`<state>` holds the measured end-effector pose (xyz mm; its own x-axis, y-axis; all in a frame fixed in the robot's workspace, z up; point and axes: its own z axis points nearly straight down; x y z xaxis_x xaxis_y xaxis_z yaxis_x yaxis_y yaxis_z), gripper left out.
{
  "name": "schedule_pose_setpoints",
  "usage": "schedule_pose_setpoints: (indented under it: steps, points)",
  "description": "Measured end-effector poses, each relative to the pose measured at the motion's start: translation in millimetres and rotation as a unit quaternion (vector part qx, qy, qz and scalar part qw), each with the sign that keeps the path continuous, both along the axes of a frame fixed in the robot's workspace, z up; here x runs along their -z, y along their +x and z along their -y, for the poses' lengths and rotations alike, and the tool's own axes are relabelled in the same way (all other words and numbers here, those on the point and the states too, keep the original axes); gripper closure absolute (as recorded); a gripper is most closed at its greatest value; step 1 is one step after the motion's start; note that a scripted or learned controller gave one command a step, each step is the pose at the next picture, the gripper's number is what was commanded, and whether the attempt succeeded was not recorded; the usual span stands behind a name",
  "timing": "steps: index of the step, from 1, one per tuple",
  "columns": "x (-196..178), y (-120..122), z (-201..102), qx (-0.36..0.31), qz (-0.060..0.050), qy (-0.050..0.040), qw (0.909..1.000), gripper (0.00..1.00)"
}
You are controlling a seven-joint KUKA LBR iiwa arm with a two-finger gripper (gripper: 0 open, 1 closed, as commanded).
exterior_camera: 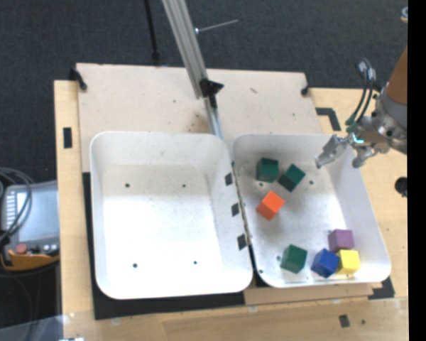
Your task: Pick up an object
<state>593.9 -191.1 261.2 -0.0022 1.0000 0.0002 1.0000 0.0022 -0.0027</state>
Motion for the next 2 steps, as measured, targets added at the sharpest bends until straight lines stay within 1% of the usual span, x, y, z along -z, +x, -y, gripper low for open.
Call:
schedule_pose_setpoints:
  steps: [1,2]
  points:
    - [-2.7,0.7,0.1,-0.001,0.002,-0.0009,1.0,0.0]
    - [58.3,6.4,1.2,0.001,-0.001,-0.0008,1.0,0.0]
